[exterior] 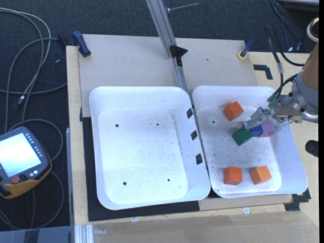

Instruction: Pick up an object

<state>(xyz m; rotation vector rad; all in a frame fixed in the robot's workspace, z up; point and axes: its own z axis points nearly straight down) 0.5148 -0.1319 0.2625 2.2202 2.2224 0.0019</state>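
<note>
The right bin (288,151) holds several small blocks. An orange block (233,110) lies near its back. A green block (242,135), a blue block (256,131) and a purple block (268,128) sit bunched together in the middle right. Two more orange blocks (233,175) (260,174) rest near the front wall. My gripper (259,121) reaches in from the right and is low over the bunched blocks, right above the blue and purple ones. It partly covers them, so I cannot tell whether it touches any block.
The left bin (101,151) lies beside the right one. A metal pole (162,24) slants up from between the bins at the back. A handheld pendant (20,158) and cables lie on the floor to the left.
</note>
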